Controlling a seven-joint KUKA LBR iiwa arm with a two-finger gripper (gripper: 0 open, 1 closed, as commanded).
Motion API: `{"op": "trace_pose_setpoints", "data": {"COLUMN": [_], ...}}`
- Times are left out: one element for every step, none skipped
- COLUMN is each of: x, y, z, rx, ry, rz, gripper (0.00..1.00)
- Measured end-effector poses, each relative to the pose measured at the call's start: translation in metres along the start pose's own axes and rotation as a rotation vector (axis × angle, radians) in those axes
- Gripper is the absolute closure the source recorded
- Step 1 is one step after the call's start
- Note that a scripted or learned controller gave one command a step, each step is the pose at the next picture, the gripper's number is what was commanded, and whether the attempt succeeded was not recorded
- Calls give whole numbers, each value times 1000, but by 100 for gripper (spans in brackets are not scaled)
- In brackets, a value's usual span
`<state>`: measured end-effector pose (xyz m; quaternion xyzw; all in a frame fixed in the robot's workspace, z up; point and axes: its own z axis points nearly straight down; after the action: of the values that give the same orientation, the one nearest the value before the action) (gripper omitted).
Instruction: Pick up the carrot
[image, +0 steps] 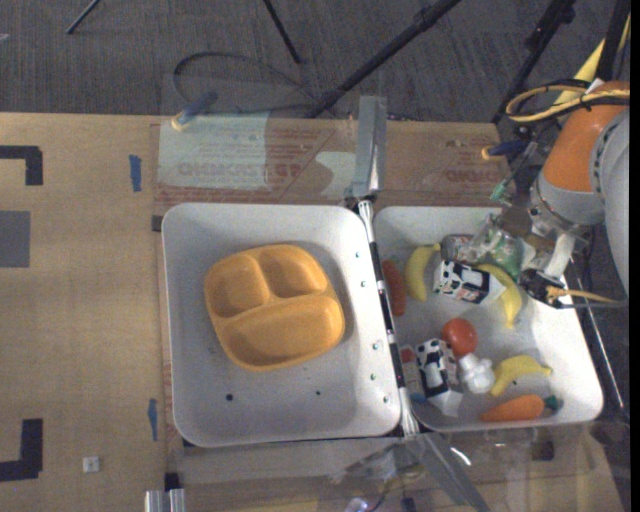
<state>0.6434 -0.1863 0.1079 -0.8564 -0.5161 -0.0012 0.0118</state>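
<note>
From above, my claw sits over the far right part of the right bin, and the clutter of parts around it hides how wide it stands, so I cannot tell its state; I see nothing held in it. The carrot lies in the near right corner of that same bin, flat on the floor, its long axis running left to right with the green stub toward the right wall. So it lies toward the near side from my claw, well apart, with other items between us. I judge the coming move turns on that: travel toward the near rim, then close across the short width of the carrot. Counting the right bin: three bananas, one at the far left, one just beside my claw, one near the carrot; two black-and-white cartons; one red ball. The left bin holds one yellow divided plate. The desk carries both bins.
</note>
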Motion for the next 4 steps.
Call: {"op": "trace_pose_setpoints", "data": {"x": [14, -13, -9, -2], "y": [8, 20, 20, 31], "z": [-1, 11, 1, 4], "rx": [-41, -28, -27, -17], "ry": [9, 6, 7, 14], "rz": [353, 725, 717, 862], "gripper": [0, 0, 100, 100]}}
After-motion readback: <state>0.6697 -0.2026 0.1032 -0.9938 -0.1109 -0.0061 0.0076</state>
